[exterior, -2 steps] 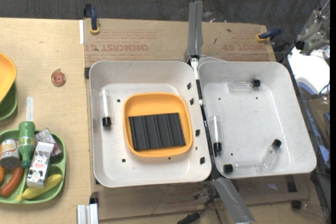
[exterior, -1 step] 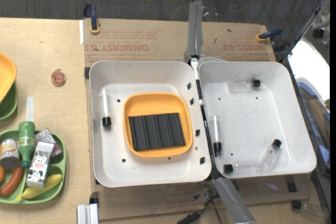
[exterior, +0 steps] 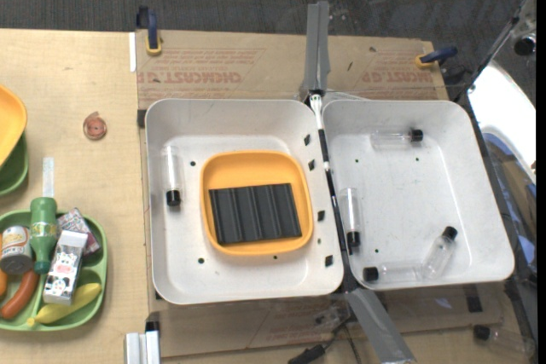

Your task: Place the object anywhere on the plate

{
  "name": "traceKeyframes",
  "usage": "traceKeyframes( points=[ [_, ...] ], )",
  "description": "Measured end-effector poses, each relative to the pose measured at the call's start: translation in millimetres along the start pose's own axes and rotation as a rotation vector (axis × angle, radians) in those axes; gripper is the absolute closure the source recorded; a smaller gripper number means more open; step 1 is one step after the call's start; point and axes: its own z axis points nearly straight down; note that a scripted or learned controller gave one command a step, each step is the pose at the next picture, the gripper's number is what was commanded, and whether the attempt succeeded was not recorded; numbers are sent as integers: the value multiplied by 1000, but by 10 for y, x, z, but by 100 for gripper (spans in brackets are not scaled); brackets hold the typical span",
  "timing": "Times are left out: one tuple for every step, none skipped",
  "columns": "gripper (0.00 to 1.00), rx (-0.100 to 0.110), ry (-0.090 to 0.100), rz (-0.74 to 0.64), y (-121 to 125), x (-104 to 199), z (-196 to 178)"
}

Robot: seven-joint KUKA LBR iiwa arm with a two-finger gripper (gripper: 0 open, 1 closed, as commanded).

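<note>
**Task thing.** We find the dark ribbed slab (exterior: 255, 213) lying flat on the orange plate (exterior: 256, 160), in the left bin (exterior: 230, 125) at the centre of the frame. It sits within the plate's rim and slightly toward the plate's lower edge. We judge the placement met as things lie.

**Claw.** We cannot tell its state from this view, and nothing is seen gripping the slab.

**Why things lie as they do.**
- The plate rests in the flat middle of the left bin, which in our judgement gives a level, easy target.
- A clear capped tube (exterior: 171, 181) lies just left of the plate, apart from it.
- The right bin (exterior: 401, 183) holds several more such tubes (exterior: 394, 138), which lie toward its walls and lower corner. They look like loose clutter.
- Both bins sit on cardboard (exterior: 281, 55), which is pinned at the upper corners by a clamp (exterior: 150, 31) on the left and a second clamp (exterior: 435, 57) on the right, presumably to stop it sliding.
- A green tray (exterior: 94, 290) of toy food stands at the lower left on the wooden table (exterior: 68, 72), well apart from the bins, so we take it for spare stock.

**Writing.** The cardboard bears red print, upside down to the camera, that seems to read "CHEMCAST GP"; it appears above each bin. Labels on the tray items are too small to read.
</note>
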Motion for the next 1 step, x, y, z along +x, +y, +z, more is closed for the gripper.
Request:
traceKeyframes(
  points=[
    [100,-1,-1,-361,1,0,-2]
  ],
)
